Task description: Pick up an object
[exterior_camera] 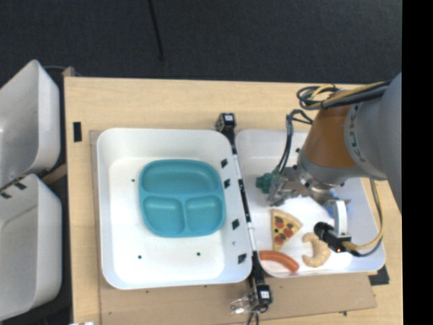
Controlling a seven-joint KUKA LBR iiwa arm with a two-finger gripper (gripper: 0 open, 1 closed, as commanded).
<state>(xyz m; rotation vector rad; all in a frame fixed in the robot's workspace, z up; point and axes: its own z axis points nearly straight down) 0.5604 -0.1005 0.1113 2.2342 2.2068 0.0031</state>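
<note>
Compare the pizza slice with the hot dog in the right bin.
The pizza slice is a yellow wedge with red spots; the hot dog is a plain reddish-orange rod. The pizza slice lies mid-bin, just below the gripper, while the hot dog sits at the bin's near edge, beside the divider. Both are toy foods lying flat in the right bin, untouched by the gripper.
</note>
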